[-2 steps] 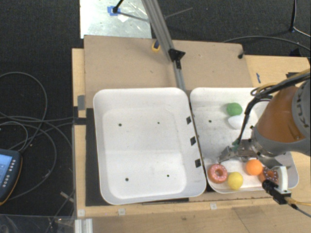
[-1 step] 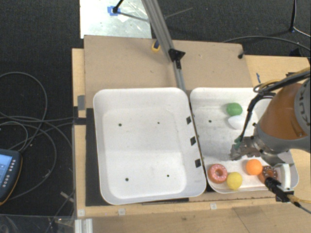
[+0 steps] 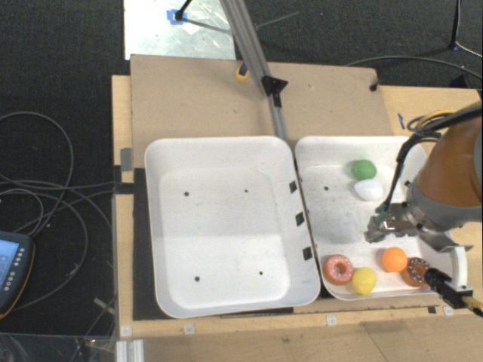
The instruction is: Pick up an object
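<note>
The right bin [image 3: 330, 214] holds several small objects. A green ball [image 3: 364, 169] and a white egg-like object [image 3: 369, 190] lie near its far side. Along its near edge sit a pink donut [image 3: 337, 268], a yellow lemon [image 3: 364, 280], an orange [image 3: 393, 259] and a brown donut [image 3: 416, 271]. My gripper [image 3: 383, 227] hangs over the right bin, between the white object and the orange, just up-left of the orange. The arm's orange band covers the bin's right side. Nothing is seen held.
The left bin [image 3: 223, 225] sits beside the right one, joined by black clips. A grey pole [image 3: 253, 47] slants down from the top to the gap between the bins. Cables and a tablet [image 3: 11, 266] lie on the floor at left.
</note>
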Controlling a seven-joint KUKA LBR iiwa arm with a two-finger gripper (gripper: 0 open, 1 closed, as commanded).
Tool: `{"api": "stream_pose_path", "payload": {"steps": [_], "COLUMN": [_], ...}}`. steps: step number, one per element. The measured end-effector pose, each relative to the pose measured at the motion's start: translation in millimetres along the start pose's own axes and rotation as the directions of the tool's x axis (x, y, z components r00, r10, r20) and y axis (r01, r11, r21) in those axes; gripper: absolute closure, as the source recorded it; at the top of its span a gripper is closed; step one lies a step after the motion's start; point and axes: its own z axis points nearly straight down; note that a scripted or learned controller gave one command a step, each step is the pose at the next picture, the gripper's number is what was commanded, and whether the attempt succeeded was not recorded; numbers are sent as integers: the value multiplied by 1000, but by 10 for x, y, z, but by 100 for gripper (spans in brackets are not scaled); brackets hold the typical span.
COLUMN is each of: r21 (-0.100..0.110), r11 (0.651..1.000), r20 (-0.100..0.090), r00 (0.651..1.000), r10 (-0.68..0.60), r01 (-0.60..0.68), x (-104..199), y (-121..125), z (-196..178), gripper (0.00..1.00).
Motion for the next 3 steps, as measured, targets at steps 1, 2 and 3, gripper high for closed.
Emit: {"api": "stream_pose_path", "payload": {"steps": [1, 2, 3], "r21": [-1, -3, 3], "r11": [1000, 1000, 1000], "r20": [1, 0, -3], "r00": [1000, 1000, 1000], "r10": [-1, -4, -8], "r01": [1, 4, 8], "x": [-61, 37, 535], "y": [5, 61, 196], "z": [-449, -982, -1014], "gripper": [100, 100, 100]}}
